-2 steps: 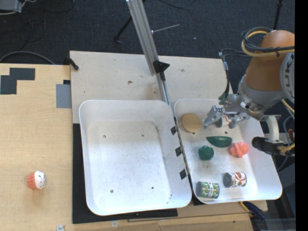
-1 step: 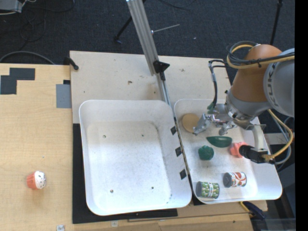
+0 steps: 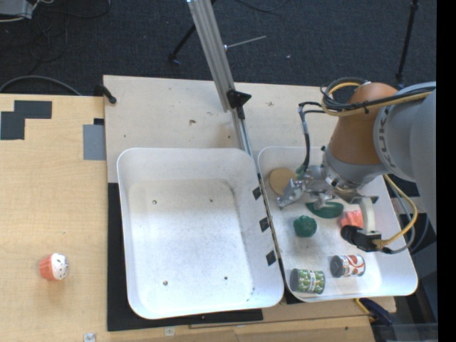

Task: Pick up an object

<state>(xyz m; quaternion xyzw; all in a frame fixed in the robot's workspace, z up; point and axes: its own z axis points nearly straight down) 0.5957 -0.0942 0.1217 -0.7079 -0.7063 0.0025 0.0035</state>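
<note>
grey arm above right bin of small objects, left bin beside

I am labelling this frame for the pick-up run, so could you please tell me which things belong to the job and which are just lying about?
Part of the job:
- end effector, low in the right bin
- dark green lump
- green-labelled can
- red and white can
- tan disc

Lying about:
- left bin
- small orange and white object on the wooden table
- slanted metal rail

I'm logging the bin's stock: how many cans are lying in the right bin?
2. A green-labelled can lies at the near edge of the right bin; a red-and-white can lies just right of it. The arm may hide others.
</note>
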